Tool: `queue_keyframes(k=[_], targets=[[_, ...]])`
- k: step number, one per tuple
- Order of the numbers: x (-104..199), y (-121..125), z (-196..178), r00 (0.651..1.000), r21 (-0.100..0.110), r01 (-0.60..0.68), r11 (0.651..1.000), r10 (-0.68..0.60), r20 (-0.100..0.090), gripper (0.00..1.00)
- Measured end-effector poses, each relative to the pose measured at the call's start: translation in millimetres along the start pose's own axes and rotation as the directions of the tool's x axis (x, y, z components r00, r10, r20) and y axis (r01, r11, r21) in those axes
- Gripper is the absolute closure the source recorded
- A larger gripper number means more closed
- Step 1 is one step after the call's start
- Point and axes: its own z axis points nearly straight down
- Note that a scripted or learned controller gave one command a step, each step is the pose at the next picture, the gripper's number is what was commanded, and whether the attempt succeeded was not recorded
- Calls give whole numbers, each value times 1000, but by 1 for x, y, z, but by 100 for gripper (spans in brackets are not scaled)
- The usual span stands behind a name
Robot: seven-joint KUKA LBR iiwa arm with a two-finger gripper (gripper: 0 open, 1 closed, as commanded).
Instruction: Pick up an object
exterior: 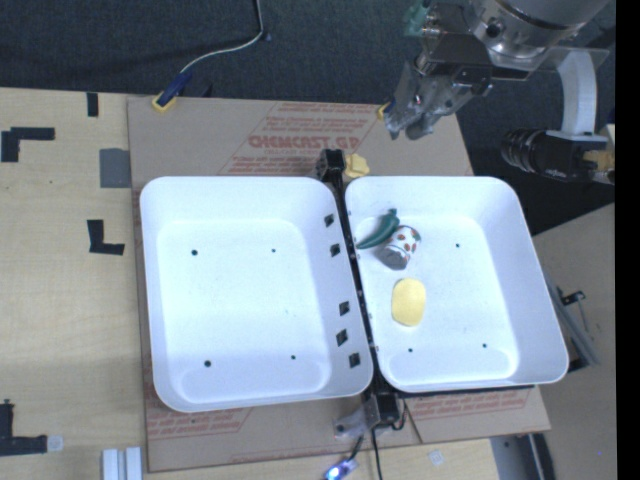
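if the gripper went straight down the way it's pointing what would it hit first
Probably the cardboard sheet behind the right bin, not the objects inside; the gripper hangs beyond the bin's far rim, though depth is unclear.

Three small objects (396,258) in right bin (500,268), near divider.

Light wooden bench (60,298) bearing a brown cardboard sheet (290,138) with red print. On the sheet, two shallow white bins side by side, touching: left bin (170,368) and right bin (520,298). Black tape marks (100,236) and a grey patch (115,166) on the bare bench left of the sheet.
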Motion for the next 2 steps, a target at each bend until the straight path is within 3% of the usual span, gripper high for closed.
queue_keyframes(k=[1,2], targets=[[24,-48,54,1000,15,3,1000,-3,1,100],[-11,21,2,1000,3,-3,1000,3,1,100]])
